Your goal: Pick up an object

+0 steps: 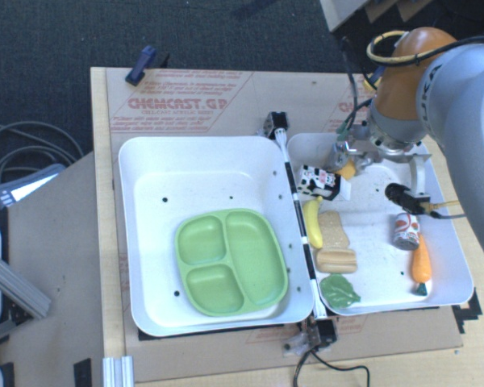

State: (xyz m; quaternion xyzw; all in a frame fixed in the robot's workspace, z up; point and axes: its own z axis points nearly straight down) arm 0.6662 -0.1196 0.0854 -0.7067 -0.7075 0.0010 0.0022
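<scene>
The gripper [348, 166] hangs low over the far end of the right bin [460, 285], and it is too hard to tell how wide it is or whether it has anything. Just beside it, toward the left bin, sits a toy cow [317, 182], with a banana [312, 222] nearer the camera. These toys lie close together, so the gripper could bump one away or slip off and come up with nothing.

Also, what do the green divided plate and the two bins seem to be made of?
The green divided plate looks like moulded plastic: one even pale green, rounded compartment ridges, dull sheen. The left bin and right bin look like thin white plastic with rounded rims and a light gloss, though coated metal cannot be excluded.
</scene>
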